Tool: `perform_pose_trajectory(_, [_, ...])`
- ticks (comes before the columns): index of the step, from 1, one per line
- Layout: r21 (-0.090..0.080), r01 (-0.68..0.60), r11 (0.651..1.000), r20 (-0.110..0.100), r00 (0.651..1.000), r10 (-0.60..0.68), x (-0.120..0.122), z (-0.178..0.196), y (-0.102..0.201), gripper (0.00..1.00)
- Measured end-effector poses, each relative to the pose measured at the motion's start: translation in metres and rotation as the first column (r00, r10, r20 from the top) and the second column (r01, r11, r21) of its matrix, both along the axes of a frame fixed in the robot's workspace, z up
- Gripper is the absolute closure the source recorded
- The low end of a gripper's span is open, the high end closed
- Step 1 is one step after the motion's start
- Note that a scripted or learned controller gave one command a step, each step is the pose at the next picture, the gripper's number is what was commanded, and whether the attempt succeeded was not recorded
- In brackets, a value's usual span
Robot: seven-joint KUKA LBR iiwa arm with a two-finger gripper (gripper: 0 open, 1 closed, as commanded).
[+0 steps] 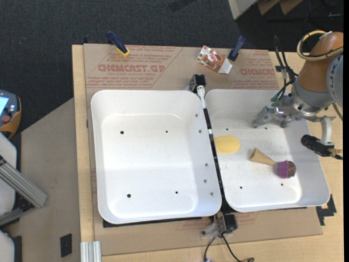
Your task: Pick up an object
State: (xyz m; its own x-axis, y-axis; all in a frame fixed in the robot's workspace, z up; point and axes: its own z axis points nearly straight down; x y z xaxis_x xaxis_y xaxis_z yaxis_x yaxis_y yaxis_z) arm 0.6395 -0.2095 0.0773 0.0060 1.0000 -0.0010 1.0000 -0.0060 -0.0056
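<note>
Currently pre-grasp | gripper (271,117) hangs over right bin (313,192), jaws look spread, nothing between them | yellow lump (226,144) and ice-cream cone toy (274,163) below-left (untouched) | next I'd drop onto one.

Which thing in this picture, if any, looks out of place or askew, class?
A small red-and-white packet lies tilted on the brown board behind the bins, outside both. Inside the right bin, the yellow piece and the toy ice-cream cone lie loose, the cone on its side.

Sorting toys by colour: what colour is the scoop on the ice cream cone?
Purple, on a tan ice cream cone lying in the right bin, camera view.
</note>
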Motion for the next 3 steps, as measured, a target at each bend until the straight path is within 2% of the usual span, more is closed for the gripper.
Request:
perform_pose_trajectory(1, [0.004, 0.0, 1.0, -0.003, 1.0, 0.0, -0.101, 0.007, -0.005, 0.0])
perform_pose_trajectory(2, [-0.005, -0.008, 1.0, 0.021, 1.0, 0.008, -0.093, 0.162, -0.002, 0.0])
perform_pose_trajectory(3, [0.009, -0.002, 1.0, -0.005, 1.0, 0.002, -0.163, 0.016, -0.014, 0.0])
